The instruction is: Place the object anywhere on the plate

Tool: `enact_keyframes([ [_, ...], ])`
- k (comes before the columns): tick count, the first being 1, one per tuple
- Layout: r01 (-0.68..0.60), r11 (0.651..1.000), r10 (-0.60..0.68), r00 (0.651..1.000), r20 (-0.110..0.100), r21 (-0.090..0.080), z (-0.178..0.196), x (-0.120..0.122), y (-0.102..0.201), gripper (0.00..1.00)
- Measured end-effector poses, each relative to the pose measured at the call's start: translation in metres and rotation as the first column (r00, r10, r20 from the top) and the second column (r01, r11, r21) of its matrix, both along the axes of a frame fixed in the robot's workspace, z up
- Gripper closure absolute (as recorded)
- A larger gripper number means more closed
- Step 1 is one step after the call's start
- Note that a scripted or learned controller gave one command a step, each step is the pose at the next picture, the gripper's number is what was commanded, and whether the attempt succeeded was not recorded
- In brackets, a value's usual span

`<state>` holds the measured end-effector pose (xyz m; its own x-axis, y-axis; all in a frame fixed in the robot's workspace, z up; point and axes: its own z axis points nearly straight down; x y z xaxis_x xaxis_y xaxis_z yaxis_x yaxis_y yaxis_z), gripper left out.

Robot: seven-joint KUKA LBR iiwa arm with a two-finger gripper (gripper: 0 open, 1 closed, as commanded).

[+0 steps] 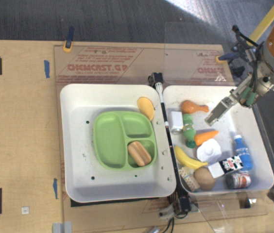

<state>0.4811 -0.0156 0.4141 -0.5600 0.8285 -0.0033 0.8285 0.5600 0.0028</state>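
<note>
A green sectioned plate (112,140) lies in the left bin (76,130). A brown bread roll (139,153) rests in the plate's lower right compartment. A yellow fruit (146,107) sits off the plate, against its upper right rim. My gripper (217,113) hangs over the upper part of the right bin (265,159), just right of an orange drumstick (194,107) and above a carrot (206,137). I see nothing held in it.
The right bin is crowded: a silver can (176,121), green bottle (189,132), white piece (209,151), banana (188,159), brown potato (204,177), blue bottle (240,149), cow-print carton (230,164), another can (237,180). A black divider (165,130) separates the bins.
</note>
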Motion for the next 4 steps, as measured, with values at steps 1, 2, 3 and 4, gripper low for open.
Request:
enact_keyframes([
  [1, 0.0, 1.0, 0.0, 1.0, 0.0, 0.0, 0.0, 0.0, 0.0, 0.0],
  [2, 0.0, 1.0, 0.0, 1.0, 0.0, 0.0, 0.0, 0.0, 0.0, 0.0],
  [3, 0.0, 1.0, 0.0, 1.0, 0.0, 0.0, 0.0, 0.0, 0.0, 0.0],
  [4, 0.0, 1.0, 0.0, 1.0, 0.0, 0.0, 0.0, 0.0, 0.0, 0.0],
])
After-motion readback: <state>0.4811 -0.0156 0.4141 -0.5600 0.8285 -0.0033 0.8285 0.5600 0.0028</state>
